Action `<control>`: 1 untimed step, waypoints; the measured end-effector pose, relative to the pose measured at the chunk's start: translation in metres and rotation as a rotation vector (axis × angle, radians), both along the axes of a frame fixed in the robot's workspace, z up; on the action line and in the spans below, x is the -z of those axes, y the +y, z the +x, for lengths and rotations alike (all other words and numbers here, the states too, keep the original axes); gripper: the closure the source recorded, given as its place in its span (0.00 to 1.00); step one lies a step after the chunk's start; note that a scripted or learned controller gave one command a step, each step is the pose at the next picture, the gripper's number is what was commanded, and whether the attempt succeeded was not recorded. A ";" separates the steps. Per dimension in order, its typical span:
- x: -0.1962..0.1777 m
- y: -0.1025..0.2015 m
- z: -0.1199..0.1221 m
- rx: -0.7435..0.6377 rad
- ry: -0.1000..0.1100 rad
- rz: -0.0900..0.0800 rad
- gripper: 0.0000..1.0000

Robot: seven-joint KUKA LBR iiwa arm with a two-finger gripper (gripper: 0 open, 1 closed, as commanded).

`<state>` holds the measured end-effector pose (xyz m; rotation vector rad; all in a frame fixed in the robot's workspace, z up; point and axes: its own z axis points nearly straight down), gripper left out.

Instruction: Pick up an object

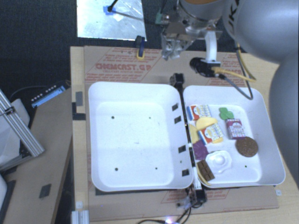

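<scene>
My gripper hangs high above the bench, past the far edge of the two bins, with nothing between its fingers. The right bin holds several small play-food items: a white and red packet, a yellow piece, a second red and white packet, a green piece, a maroon box, a brown round cookie, a purple piece, a fried egg and a dark brown bar.
The left bin lies beside the right one, joined by a black hinge strip. A yellow and blue clamp sits at the bench's far edge. A shiny metal sheet lies behind the bench.
</scene>
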<state>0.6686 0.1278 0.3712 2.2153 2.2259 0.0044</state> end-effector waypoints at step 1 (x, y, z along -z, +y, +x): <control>-0.007 0.023 0.000 0.000 -0.001 0.000 1.00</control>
